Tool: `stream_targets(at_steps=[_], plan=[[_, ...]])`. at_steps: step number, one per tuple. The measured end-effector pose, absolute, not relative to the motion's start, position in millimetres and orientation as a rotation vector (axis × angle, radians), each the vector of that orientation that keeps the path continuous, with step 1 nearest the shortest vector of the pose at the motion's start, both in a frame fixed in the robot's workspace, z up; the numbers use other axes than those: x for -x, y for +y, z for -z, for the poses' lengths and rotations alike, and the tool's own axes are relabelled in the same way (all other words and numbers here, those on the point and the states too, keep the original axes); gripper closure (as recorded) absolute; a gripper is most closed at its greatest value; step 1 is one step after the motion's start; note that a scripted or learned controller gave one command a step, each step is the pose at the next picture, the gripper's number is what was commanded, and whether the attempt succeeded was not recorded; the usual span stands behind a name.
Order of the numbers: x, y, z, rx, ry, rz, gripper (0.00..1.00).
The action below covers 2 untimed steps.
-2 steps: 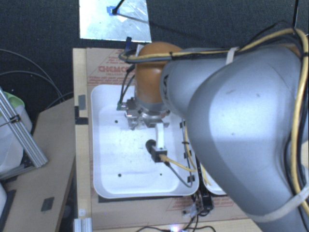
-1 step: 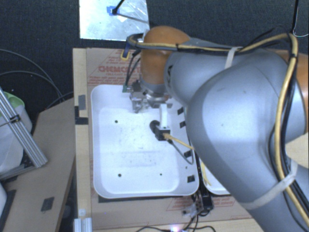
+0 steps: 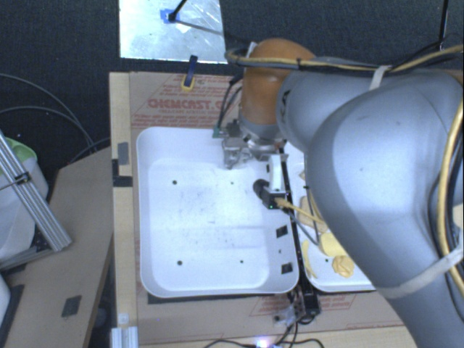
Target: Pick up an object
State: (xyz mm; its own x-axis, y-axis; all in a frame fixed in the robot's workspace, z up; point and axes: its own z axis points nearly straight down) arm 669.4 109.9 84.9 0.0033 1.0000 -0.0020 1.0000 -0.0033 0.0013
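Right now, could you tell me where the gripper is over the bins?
The gripper sits at the top right corner of the left bin, just inside its far rim, below the arm's orange band.

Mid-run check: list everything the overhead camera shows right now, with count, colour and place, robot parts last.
white bin: one, white, centre of the bench, its floor speckled with small dark marks.
second white bin: one, white, right of the first, mostly covered by the arm.
yellow objects: at least two, yellow, in the second bin at the arm's edge; shapes unclear.
cardboard sheet: one, brown with red print, under both bins.
reflective panel: one, silvery, top of the view beyond the cardboard.
arm: one, grey with an orange band, reaching in from the right.
gripper: one, grey metal, over the far right part of the first bin; nothing seen between its fingers.
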Motion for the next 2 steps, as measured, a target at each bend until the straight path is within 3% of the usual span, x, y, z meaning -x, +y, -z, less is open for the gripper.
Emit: stream_targets(at_steps=[1, 2], plan=[[-554.9, 56.6, -190.8, -2.224, 2.215, -0.004, 1.0], [-493.5, 104.3, -183.9, -2.217, 2.232, 0.003, 1.0]])
